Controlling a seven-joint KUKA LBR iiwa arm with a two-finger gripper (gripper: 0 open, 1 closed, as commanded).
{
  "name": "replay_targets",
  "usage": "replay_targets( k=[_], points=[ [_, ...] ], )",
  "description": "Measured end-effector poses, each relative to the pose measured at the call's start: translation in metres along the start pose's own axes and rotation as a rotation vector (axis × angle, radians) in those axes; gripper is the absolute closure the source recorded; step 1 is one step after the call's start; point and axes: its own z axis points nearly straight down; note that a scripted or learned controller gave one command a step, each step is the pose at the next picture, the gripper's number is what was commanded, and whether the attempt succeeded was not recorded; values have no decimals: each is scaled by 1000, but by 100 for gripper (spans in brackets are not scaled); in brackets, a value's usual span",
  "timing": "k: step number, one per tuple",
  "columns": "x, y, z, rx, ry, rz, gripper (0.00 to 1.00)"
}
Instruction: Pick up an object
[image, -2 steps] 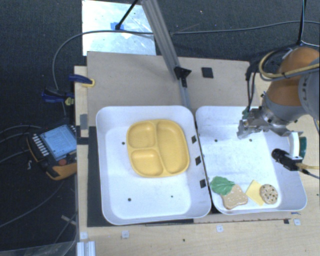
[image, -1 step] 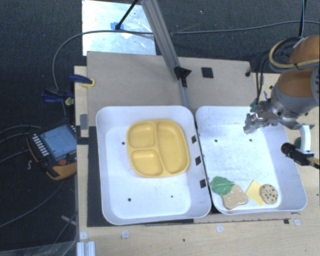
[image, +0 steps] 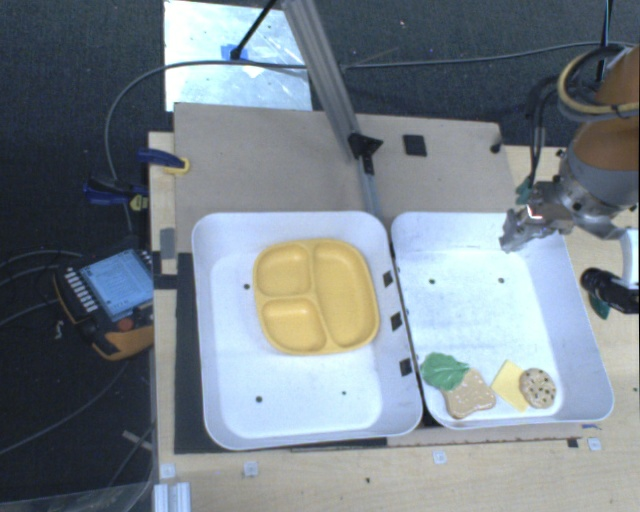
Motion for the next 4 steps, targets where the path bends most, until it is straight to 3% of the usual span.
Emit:
replay_targets(
  k=[1,4],
  points=[
    [53,10,15,4,2,-5,100],
    [213,35,11,2,4,-5,100]
  ],
)
